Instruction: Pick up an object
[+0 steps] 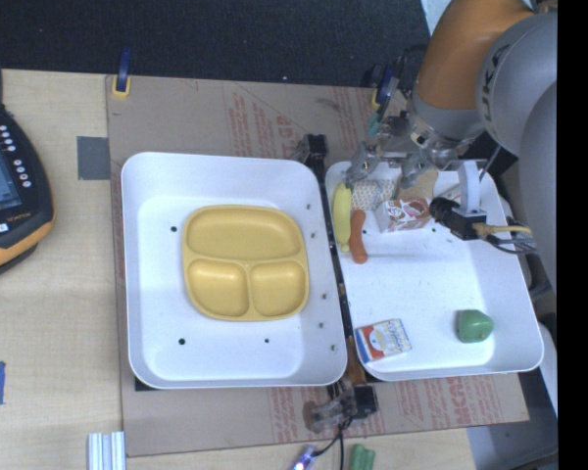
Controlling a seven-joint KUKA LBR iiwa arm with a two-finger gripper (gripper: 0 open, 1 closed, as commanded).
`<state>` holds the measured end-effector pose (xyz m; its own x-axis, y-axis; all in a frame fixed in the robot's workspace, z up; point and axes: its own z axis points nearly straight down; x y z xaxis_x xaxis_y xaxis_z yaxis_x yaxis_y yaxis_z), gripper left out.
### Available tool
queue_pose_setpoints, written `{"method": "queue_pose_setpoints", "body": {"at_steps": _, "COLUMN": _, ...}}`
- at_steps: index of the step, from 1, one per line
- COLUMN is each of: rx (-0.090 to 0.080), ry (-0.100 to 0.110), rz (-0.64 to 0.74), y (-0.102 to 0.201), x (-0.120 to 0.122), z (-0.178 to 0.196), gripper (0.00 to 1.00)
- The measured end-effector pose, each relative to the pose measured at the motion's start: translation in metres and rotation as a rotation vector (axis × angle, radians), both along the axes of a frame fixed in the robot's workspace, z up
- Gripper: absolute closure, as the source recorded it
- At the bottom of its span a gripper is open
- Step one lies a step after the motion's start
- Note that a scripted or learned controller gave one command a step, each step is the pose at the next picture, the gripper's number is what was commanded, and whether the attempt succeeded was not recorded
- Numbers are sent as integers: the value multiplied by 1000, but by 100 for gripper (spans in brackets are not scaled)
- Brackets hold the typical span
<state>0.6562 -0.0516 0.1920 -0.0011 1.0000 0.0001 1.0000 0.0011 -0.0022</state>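
My gripper [386,176] hangs over the far end of the right bin [441,282], its fingers spread open. Just below it lie a pale netted item [372,196] and a red-and-white packet [409,213]; nothing sits between the fingers. To their left, a yellow banana [342,208] and an orange sausage [358,236] lie along the bin's left wall. A small white carton [383,340] rests at the near left corner and a green lump [473,325] at the near right.
The left bin [147,262] holds a yellow divided plate [245,261]. A handheld pendant [5,189] lies on the bench at far left. The arm's orange band and grey body [490,57] loom over the right bin's far corner.
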Motion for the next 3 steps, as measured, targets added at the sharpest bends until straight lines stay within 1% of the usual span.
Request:
{"method": "queue_pose_setpoints", "body": {"at_steps": 1, "rx": 0, "ry": 4, "rz": 3, "y": 36, "x": -5, "z": 0, "gripper": 0}}
{"method": "queue_pose_setpoints", "body": {"at_steps": 2, "rx": 0, "ry": 4, "rz": 1, "y": 19, "x": -13, "z": 0, "gripper": 0}}
{"method": "queue_pose_setpoints", "body": {"at_steps": 3, "rx": 0, "ry": 0, "rz": 0, "y": -41, "x": -3, "z": 2, "gripper": 0}}
